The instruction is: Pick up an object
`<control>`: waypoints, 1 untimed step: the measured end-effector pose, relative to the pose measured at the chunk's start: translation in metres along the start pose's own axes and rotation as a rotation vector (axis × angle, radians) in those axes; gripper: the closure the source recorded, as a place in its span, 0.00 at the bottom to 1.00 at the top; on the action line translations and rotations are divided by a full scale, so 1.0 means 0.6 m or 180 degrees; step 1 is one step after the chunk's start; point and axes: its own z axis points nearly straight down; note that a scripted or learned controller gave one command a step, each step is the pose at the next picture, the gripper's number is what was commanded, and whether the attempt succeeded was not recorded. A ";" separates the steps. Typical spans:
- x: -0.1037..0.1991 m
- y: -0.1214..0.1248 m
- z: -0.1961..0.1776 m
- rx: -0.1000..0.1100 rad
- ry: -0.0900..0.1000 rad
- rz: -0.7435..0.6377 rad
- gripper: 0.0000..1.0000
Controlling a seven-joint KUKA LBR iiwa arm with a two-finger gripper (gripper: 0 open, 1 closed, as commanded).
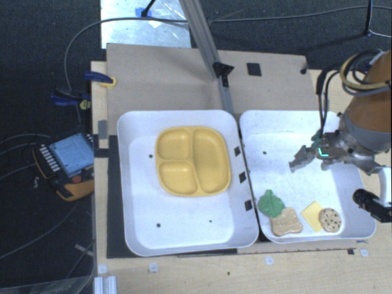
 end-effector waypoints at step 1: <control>0.000 0.000 -0.001 -0.0003 0.0000 0.0000 0.00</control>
